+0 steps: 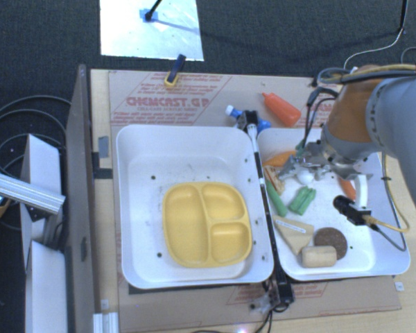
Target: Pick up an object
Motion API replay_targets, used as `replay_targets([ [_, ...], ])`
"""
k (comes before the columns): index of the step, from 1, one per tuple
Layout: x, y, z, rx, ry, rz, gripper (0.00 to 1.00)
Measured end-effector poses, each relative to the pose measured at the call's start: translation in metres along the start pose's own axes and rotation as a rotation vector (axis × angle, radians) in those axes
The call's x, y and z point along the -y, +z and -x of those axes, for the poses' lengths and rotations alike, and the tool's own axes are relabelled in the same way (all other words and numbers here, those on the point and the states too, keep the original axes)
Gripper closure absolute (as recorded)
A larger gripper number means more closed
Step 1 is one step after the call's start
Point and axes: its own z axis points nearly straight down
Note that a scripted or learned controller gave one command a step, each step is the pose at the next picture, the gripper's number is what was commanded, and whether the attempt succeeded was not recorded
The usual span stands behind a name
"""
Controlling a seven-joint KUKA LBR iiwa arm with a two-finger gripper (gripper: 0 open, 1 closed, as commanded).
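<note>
My gripper (304,166) hangs low over the back left part of the right bin (395,252), the grey arm reaching in from the right. Just under it lies a small white rounded object (306,177). An orange piece (280,159) lies to its left, and a green ridged piece (302,200) sits just in front. A second green piece (276,202) lies by the bin's left wall. Nearer the front are a pale wedge (294,229), a brown round disc (331,239) and a tan bread-like lump (317,256). Another orange piece (347,186) shows beside the wrist.
The left bin (135,186) holds a yellow divided plate (208,223). Behind the bins, on the cardboard, lie an orange bottle-shaped object (282,109) and a blue and white item (244,116). A small yellow and dark tool (174,71) rests further back.
</note>
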Motion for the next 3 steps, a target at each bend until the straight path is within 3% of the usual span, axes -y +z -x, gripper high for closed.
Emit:
replay_targets([
  [1,-0.056,0.005,0.036,-0.007,-0.009,-0.023,0.00],
  [2,-0.052,-0.001,0.035,-0.004,-0.010,-0.029,1.00],
  [3,-0.039,-0.146,-0.034,-0.004,-0.011,0.007,1.00],
])
